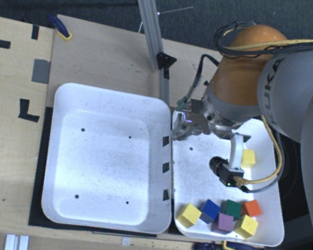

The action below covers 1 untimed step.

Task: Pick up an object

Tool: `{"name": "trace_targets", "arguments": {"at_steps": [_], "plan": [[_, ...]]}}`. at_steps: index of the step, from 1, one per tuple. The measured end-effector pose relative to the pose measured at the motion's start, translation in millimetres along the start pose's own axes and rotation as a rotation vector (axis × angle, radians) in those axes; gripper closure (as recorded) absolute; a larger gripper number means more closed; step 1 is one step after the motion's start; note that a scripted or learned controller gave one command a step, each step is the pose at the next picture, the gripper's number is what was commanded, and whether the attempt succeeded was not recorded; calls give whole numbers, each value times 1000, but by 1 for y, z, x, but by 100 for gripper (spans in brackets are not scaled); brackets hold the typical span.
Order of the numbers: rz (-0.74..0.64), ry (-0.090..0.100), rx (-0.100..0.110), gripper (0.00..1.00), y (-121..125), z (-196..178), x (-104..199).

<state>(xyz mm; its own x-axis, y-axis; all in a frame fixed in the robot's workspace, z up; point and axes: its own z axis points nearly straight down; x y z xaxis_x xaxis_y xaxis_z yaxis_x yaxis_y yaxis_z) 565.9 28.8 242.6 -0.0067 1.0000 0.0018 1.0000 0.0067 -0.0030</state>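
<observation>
My gripper [184, 125] hangs low over the far left corner of the right bin [193, 173], close to the rim it shares with the left bin [105, 160]. I cannot tell how wide it stands, as my own wrist covers it from above, and I see nothing held in it.

The things I could pick all lie in the right bin. A lone yellow cube [249, 157] sits out to the right of my gripper, partly behind my wrist gear. The rest are well apart from me, bunched along the bin's near edge. There a yellow block [189, 215] is nearest my side, then a blue cube [210, 210], a green cube [230, 208] touching a purple cube [224, 223], an orange cube [253, 208] and a second yellow block [248, 227] (this last one furthest right).

The left bin lies just beside my gripper, to its left. A slanted metal bar [153, 25] with a black clamp [166, 61] comes down beyond my gripper, near the bins' far corners.
</observation>
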Motion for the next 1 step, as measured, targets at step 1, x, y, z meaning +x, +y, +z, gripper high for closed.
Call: {"name": "trace_targets", "arguments": {"at_steps": [1], "plan": [[0, -1, 1, 100, -25, -1, 42]]}}
